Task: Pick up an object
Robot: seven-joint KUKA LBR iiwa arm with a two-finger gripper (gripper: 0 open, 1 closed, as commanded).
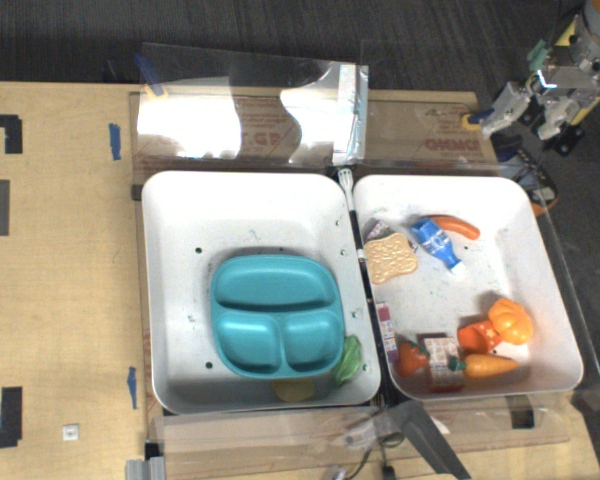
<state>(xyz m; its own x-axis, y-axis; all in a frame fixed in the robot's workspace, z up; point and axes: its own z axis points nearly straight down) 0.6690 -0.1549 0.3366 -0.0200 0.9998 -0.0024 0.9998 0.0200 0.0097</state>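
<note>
Gripper [540, 96] sits beyond the far right corner of the right bin [552, 268], outside it; finger state cannot be determined. Inside that bin: cracker [391, 258] and blue carton [436, 243] near the far wall, orange toy [508, 322] and carrot [488, 366] near the front wall.

The gripper [540, 96] is pale grey metal with blocky parts, a small blue-lit patch, yellow accents and dark cables.
</note>
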